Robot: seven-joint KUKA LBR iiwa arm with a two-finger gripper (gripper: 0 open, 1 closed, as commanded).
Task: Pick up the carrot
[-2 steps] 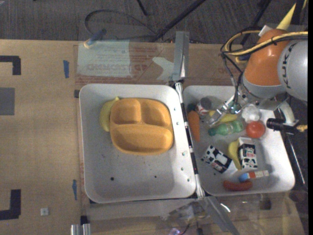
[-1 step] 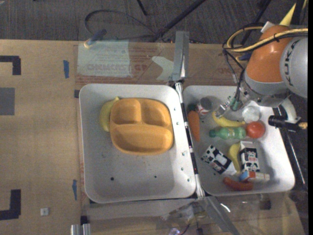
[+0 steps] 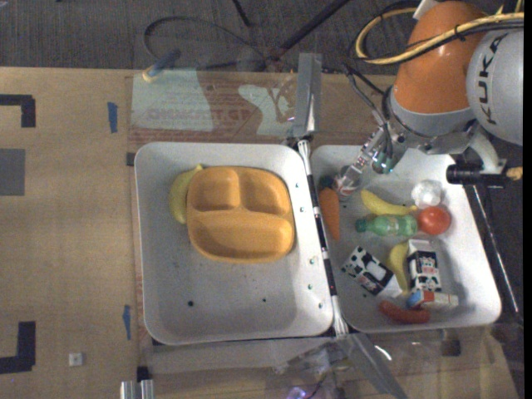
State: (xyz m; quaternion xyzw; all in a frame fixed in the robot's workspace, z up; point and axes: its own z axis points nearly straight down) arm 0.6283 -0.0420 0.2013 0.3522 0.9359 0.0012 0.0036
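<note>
Carrot (image 3: 330, 213) lay in the right bin (image 3: 482, 302), hard against its left wall, long axis running up-down. Gripper (image 3: 347, 178) hung at the bin's upper left corner, just above and right of the carrot's top end, close beside it. Whether it touched could not be told. How far it was open could not be told either. A banana (image 3: 386, 203) lay just right of the carrot.

Light was even and moderately bright, falling from above. The white bins (image 3: 233, 322) looked slightly washed out, with soft shadows along their inner walls. Glare sat on the clear sheet (image 3: 216, 106) at the tabletop's (image 3: 66, 264) far edge. Detail was soft and grainy throughout.
</note>
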